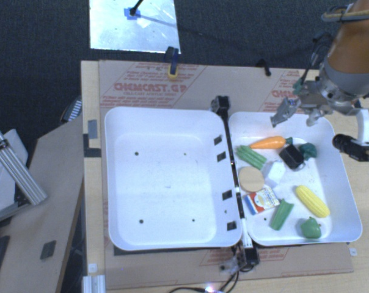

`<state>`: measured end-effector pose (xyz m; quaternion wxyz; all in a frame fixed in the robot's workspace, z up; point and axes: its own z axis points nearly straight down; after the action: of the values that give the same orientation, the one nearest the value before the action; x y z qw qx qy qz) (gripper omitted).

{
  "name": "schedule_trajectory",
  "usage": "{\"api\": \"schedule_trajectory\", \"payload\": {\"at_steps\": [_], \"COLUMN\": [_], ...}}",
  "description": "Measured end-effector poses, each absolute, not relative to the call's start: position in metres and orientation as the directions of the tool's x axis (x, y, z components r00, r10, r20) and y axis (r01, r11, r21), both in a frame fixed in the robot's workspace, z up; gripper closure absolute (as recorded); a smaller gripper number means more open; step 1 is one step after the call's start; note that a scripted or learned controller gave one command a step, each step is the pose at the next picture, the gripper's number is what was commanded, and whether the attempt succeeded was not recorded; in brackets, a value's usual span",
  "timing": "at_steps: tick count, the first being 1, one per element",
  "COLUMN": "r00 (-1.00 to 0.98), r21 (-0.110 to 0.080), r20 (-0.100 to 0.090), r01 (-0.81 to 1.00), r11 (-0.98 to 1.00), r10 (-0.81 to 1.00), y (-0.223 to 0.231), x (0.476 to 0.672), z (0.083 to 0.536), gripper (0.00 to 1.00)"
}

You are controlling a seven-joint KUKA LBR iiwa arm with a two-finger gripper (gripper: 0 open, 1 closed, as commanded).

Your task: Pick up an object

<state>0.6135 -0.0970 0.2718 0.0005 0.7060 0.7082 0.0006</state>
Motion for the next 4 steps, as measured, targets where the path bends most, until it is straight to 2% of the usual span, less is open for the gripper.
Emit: {"api": "schedule_trajectory", "payload": {"at_steps": [1, 2, 3, 4], "r00": [-0.006, -0.009, -0.008, -0.007], "r21": [0.005, 0.009, 0.001, 0.009], "r20": [0.000, 0.000, 0.002, -0.001], "r01": [1.000, 1.000, 1.000, 1.000], "r11": [0.006, 0.009, 0.008, 0.007], "r10": [1.000, 1.000, 1.000, 1.000], "y": [-0.097, -0.063, -0.027, -0.019], "x": [0.614, 0.644, 0.590, 0.672], "z": [0.283, 0.336, 0.338, 0.343], "gripper": [1.00, 1.00, 1.00, 1.00]}}
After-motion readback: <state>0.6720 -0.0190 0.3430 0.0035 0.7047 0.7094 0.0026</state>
